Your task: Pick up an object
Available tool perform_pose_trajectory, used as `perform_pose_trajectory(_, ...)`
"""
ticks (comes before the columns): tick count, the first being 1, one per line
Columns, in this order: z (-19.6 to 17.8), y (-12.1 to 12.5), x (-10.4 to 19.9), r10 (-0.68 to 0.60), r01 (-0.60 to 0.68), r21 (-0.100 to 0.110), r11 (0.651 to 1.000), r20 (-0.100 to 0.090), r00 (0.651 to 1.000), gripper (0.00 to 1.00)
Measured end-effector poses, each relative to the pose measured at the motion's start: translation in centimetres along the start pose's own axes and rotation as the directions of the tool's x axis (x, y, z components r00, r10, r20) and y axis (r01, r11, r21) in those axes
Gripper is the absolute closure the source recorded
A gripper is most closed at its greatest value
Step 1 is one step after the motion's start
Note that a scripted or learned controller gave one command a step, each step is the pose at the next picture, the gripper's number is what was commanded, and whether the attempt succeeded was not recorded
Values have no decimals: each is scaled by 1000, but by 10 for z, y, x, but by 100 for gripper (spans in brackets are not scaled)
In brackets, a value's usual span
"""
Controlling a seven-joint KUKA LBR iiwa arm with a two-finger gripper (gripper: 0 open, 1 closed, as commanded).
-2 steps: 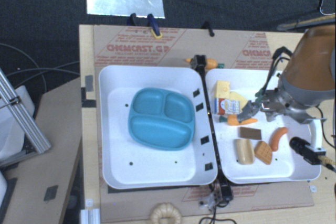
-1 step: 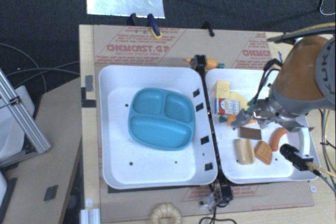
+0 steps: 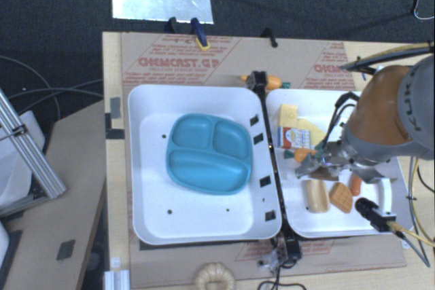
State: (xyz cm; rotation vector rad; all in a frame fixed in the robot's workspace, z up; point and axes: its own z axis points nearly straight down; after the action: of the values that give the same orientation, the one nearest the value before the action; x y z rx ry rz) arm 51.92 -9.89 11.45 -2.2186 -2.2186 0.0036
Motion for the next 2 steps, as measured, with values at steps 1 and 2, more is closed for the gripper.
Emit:
perform_pose_trajectory(1,27,2,-2,1,-1,-11,1000,5,1000,0)
perform_pose_trajectory(2,14,5,-3,1,-1,-21,1000,8,1000,100)
